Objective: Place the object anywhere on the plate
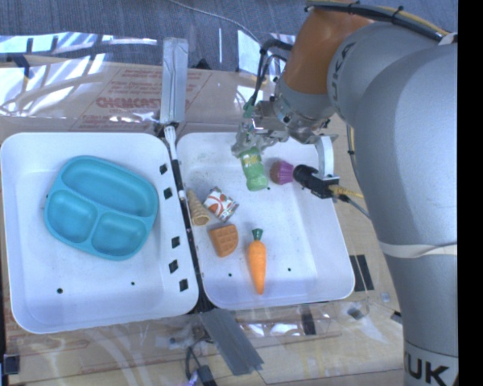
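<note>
so the grey arm comes in from the right with its orange band sitting high over the back of the right bin, and the tool hangs over that bin's upper middle. there's a little green bottle-looking thing right under the tool, its top end tucked up between the fingers, so it looks clamped onto that green bottle, which sits upright-ish and a bit tilted; can't tell whether its bottom touches the bin floor or is off it. just to the right of the bottle is a small purple and pink item, almost touching it, and next to that a black piece of the arm's hardware with a cable trailing off to the right. lower in the same bin you've got a tan cone near the left wall, a small can with red and white on it just beside the cone, an orange chunk below the can, and a toy carrot with a green top lying beside that chunk, pointing toward the front wall. the left bin holds the blue plate, a divided one with three compartments, sitting tilted toward the upper left part of the bin, well apart from the bottle. behind both bins on the surface is a brown cardboard sheet with red print under shiny plastic.
</note>
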Motion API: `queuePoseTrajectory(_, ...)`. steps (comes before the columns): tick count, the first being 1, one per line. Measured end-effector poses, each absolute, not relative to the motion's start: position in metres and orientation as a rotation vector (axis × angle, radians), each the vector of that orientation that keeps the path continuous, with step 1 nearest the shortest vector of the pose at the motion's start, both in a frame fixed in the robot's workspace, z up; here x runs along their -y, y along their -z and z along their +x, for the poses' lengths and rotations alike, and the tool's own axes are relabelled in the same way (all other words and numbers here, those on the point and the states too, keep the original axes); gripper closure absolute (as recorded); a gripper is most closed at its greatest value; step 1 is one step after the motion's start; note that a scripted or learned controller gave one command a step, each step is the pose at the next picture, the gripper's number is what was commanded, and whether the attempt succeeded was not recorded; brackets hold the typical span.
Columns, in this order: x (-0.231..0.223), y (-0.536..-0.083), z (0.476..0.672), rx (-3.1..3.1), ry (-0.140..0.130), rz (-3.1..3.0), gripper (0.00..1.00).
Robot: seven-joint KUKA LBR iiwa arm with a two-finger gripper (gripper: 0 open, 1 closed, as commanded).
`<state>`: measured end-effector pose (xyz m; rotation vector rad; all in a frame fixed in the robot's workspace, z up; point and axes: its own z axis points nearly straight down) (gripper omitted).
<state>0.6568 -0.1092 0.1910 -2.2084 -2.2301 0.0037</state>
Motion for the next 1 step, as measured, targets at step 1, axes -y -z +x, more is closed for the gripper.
queuePoseTrajectory(1,0.0374,-0.1911,0.6506,2.232,-0.004,-2.204,1.0)
